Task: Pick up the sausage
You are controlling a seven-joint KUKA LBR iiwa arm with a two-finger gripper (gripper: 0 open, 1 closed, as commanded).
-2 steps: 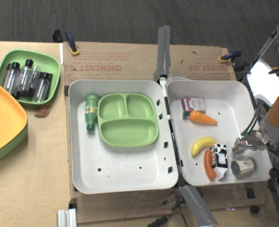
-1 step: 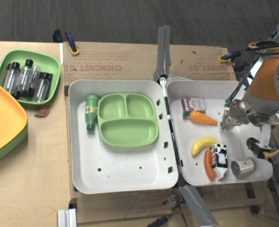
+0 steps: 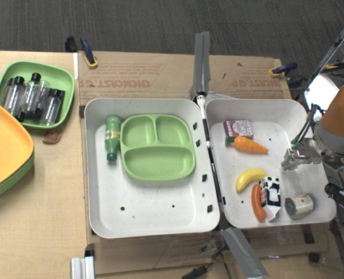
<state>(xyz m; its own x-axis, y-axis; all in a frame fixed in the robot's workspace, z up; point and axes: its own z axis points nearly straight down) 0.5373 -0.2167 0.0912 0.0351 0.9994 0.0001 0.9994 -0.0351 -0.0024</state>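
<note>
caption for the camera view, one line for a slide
Gripper hovers over the right white bin, up-right of the red sausage beside a yellow banana.

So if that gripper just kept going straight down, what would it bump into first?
Probably bare floor of the right bin. The gripper sits between the carrot and the metal can, right of the sausage; depth is unclear.
</note>
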